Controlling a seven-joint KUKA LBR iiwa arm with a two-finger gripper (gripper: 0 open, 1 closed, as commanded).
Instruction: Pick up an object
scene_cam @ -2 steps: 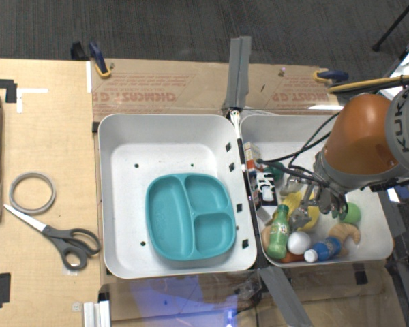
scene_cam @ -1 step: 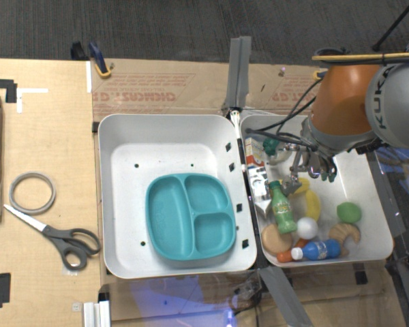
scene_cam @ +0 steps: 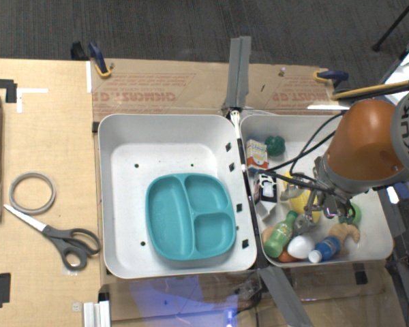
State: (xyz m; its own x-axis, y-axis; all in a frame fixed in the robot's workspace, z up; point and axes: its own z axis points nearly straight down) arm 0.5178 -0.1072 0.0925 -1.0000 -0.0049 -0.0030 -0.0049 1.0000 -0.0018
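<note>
Down in the right bin (scene_cam: 375,251) we see the claw (scene_cam: 318,208) lowered among a heap of small objects, the arm's orange band (scene_cam: 365,140) looming above it. We cannot tell whether the claw is spread or pressed together, since cables and the wrist hide much of it. Just beside it lie a yellow item (scene_cam: 298,199) and a green bottle (scene_cam: 280,233) with a white-capped bottle (scene_cam: 300,246) and a blue-capped one (scene_cam: 325,249) nearer the bin's front wall. Toward the back wall we see a small carton (scene_cam: 257,154) and a dark green piece (scene_cam: 275,144). The left bin (scene_cam: 123,155) carries a teal divided plate (scene_cam: 191,216). On the desk (scene_cam: 48,128) to the left lie scissors (scene_cam: 58,236) and a roll of tape (scene_cam: 32,192), near each other.
</note>
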